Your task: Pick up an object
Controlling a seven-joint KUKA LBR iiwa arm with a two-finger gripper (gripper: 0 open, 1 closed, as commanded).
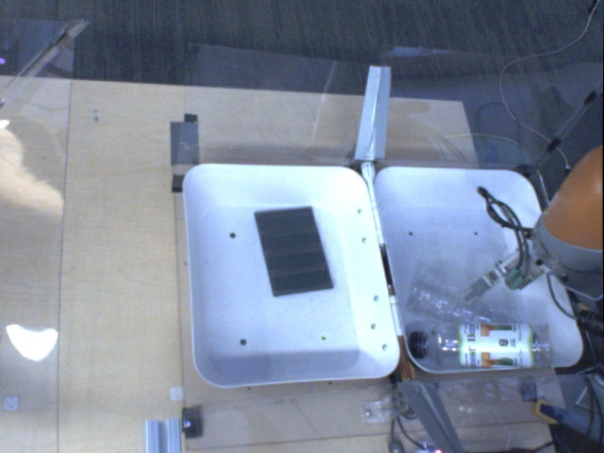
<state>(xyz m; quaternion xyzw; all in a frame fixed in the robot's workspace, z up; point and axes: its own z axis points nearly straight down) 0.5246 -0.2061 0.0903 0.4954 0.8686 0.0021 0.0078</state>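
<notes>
Pincer (pixel 483 286) low in right bin (pixel 425 196), finger state cannot tell; clear bottle (pixel 477 343) lying just beside.

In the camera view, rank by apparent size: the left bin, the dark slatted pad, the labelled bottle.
Largest to smallest as they look:
1. left bin
2. dark slatted pad
3. labelled bottle
The pad and bottle are close in length, but the pad is clearly wider.

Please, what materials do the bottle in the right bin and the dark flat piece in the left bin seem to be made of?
The bottle looks like clear, glossy plastic: the white bin shows through it, and it carries a white label and a dark cap. The dark flat piece looks matte, perhaps rubber or foam, with faint ridges across it; the exact material is uncertain.
</notes>
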